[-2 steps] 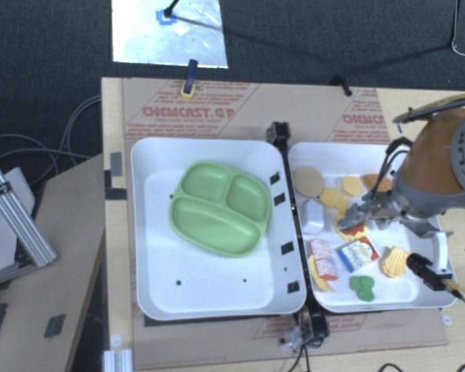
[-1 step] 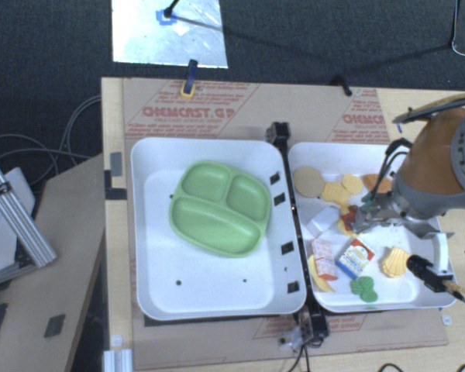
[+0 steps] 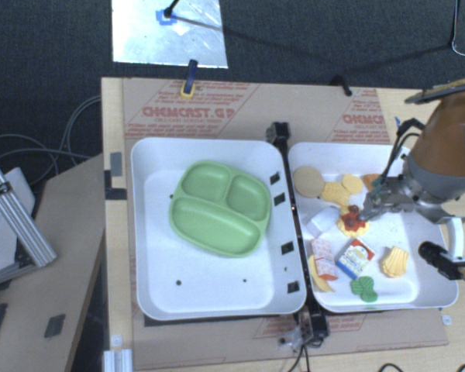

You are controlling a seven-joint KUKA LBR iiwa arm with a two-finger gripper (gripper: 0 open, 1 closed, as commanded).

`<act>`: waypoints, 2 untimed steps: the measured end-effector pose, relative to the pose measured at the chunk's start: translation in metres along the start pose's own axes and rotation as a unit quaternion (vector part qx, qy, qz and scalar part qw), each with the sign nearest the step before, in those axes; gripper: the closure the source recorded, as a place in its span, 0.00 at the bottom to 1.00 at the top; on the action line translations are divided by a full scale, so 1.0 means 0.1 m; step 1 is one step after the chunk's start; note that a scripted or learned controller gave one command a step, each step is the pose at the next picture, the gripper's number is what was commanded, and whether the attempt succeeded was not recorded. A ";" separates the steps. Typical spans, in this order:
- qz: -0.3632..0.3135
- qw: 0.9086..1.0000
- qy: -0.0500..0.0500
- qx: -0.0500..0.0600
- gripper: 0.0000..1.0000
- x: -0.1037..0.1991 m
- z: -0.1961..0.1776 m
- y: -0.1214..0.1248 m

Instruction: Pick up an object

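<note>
In the right bin (image 3: 430, 289), jaws (image 3: 364, 209) touch a red toy (image 3: 352, 222).

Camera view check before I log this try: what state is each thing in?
Green divided plate: flat in the left bin, compartments bare.
Right bin: holds scattered toy food.
Gripper: low over the red and yellow piece; grasp cannot be told.
Blue and white carton: lying on its side.
Green piece: lying loose near the front wall.
</note>
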State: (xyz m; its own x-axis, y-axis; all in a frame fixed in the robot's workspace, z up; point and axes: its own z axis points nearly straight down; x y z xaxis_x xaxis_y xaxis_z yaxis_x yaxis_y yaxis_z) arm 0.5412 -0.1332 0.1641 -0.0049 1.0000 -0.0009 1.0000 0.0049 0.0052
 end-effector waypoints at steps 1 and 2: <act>0.000 1.000 0.000 -0.001 1.00 0.00 -0.53 0.02; -0.003 1.000 0.001 0.001 1.00 0.54 -0.52 0.35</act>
State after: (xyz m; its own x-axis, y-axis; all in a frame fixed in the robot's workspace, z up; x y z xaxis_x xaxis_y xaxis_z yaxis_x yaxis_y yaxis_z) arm 0.5754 -0.0786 0.2160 -0.0109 0.9999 0.0016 0.9999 0.0109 0.0041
